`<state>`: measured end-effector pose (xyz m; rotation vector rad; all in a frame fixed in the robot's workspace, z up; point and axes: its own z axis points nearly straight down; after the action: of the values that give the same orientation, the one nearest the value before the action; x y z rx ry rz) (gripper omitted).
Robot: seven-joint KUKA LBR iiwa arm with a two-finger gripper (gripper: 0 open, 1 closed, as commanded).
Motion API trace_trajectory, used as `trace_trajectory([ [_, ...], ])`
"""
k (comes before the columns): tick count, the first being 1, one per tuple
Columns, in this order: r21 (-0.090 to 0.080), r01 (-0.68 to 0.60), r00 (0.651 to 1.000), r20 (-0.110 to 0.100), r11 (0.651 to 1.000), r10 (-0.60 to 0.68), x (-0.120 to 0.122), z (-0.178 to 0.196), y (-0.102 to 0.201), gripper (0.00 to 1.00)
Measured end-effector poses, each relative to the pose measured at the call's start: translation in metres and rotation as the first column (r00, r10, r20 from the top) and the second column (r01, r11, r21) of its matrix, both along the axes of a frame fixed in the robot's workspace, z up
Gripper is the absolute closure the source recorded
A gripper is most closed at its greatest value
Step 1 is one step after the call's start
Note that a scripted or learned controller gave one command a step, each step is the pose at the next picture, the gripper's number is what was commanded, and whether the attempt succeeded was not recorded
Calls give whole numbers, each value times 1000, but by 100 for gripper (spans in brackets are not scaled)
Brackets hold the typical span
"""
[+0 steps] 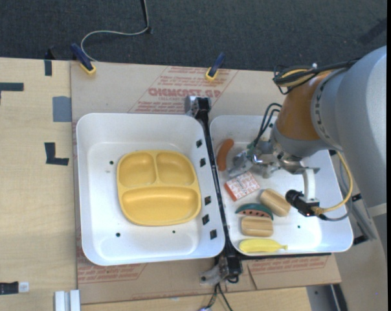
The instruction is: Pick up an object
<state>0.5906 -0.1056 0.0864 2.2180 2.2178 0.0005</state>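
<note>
White bins sit side by side on my bench; the right bin [325, 241] holds a banana [261, 245], a bun [256, 226], a red-patterned packet [241, 186] and an orange sausage [224, 153]. My gripper [247, 162] is low among them; I cannot tell its state. A yellow tray [158, 188] fills the left bin [95, 193].

Light wooden bench top [27, 193] fills the left side, with dark tape marks [53, 154] stuck near its left edge. A brown cardboard sheet with red print [163, 89] lies over the bench. Two yellow-and-blue clamps [83, 59] pin the cardboard at the bench's far edge. Beyond that edge, dark grey carpet floor [215, 11]; a thin black cable [124, 31] loops across it. Even, bright overhead light, soft shadows.
</note>
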Motion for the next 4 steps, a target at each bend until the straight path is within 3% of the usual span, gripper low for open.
trace_trajectory([
  [1,0,0,1000,1,1000,0,0,10,0,100],
  [2,0,0,1000,1,1000,0,0,10,0,0],
  [3,-1,-3,999,-45,1000,3,71,-1,-2,0],
  [4,-1,-3,998,-58,1000,3,68,7,-2,100],
])
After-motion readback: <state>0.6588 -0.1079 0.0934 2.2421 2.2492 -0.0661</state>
